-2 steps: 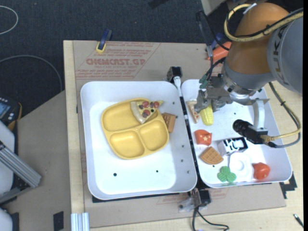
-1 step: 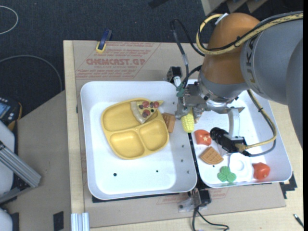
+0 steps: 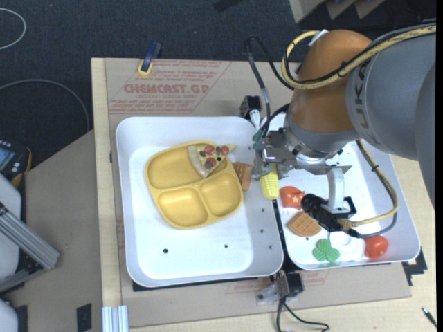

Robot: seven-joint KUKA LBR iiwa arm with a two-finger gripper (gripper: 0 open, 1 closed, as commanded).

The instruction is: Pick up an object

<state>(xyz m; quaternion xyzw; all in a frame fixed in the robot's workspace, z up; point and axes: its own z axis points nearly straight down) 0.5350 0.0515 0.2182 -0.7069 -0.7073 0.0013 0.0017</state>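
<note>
Two white bins sit side by side at the centre of the frame; the left bin (image 3: pixel 138 247) holds a yellow divided plate (image 3: pixel 194 185) with a pizza slice (image 3: pixel 210 156) in its upper right compartment, leaving bare floor along the bin's lower and left edges. The arm's orange band (image 3: pixel 329 81) fills the upper right, and the gripper (image 3: pixel 271 159) hangs over the shared rim between the bins (whether it is open or closed, I cannot tell). Just below it a yellow corn cob (image 3: pixel 270 184) lies at the left edge of the right bin (image 3: pixel 405 237), with a brown piece (image 3: pixel 242 175) just left of it beside the plate. Lower in the right bin, crowded together, lie a red piece (image 3: pixel 292 197), a waffle (image 3: pixel 304 224), a green piece (image 3: pixel 326 252) and a tomato (image 3: pixel 376 246) near the lower right rim
</note>
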